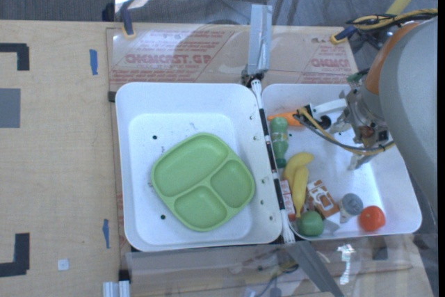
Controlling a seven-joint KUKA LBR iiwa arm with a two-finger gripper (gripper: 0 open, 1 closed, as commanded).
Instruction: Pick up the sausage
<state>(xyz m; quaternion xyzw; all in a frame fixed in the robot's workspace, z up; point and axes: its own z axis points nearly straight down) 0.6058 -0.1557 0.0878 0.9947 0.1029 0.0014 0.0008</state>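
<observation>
The hand (361, 139) hangs over the right bin (403, 181); how far it is open I cannot tell. The sausage I cannot identify surely among the banana (299, 177), green bottle (279, 139) and tomato (372, 218). Crowding there could cause a wrong grasp.

Looked smooth, matt plastic in the green divided plate (203, 181) and glossier white plastic in the left bin (132, 149) and right bin (403, 184). Showed pale wood grain, matt and unvarnished-looking, across the bench top (55, 149), with clear, reflective plastic sheeting (188, 31) behind the bins. Gleamed like shiny toy plastic in the banana (300, 177) and the tomato (373, 218).
</observation>
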